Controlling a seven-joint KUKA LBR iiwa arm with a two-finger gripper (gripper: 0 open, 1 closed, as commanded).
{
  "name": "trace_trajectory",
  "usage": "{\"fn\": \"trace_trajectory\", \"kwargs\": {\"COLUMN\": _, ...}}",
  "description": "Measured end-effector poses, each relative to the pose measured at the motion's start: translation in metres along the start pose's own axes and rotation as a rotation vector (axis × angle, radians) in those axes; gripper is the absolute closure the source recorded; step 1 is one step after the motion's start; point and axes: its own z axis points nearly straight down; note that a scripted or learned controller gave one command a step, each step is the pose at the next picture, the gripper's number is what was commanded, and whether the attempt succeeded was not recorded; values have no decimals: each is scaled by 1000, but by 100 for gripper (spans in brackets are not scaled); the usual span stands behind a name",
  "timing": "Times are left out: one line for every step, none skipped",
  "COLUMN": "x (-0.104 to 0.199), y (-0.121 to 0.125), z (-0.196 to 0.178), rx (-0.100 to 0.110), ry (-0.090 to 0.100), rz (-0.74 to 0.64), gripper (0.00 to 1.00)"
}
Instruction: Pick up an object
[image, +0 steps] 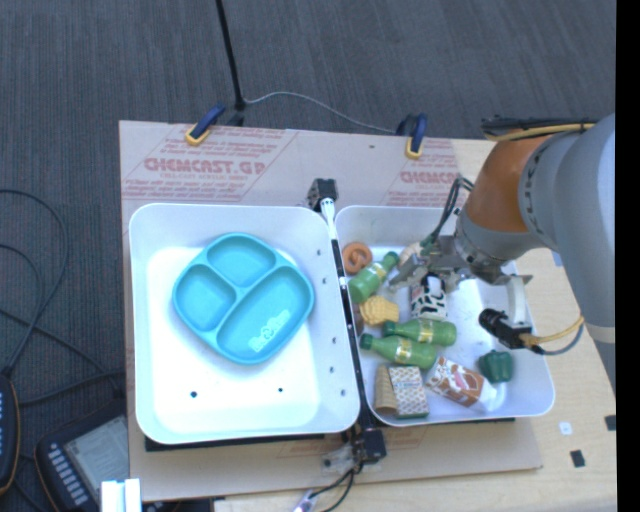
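Observation:
My gripper (424, 268) is low in the right bin (520, 400), near its back middle, and stands open. Right below it in the view is a black-and-white cow-patterned object (431, 298), close to the fingertips; nothing sits between the fingers. To its left lie a small green bottle (372, 278) and an orange ring (355, 257). In front of it lie two more green bottles (422, 332) (398, 349) and a yellow piece (376, 311). Along the bin's front are a brown woven block (400, 390), a red-and-white packet (456, 382) and a dark green pepper (496, 366).
The left bin (165, 400) holds a blue divided plate (243, 297). A raised divider (340, 300) separates the two bins. The arm (540, 190) comes in from the right over the right bin's back corner.

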Motion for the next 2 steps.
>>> {"fn": "trace_trajectory", "kwargs": {"x": 0, "y": 1, "z": -11, "rx": -3, "ry": 0, "rz": -1, "gripper": 100}}
{"fn": "trace_trajectory", "kwargs": {"x": 45, "y": -52, "z": -136, "rx": 6, "ry": 2, "rz": -1, "gripper": 100}}
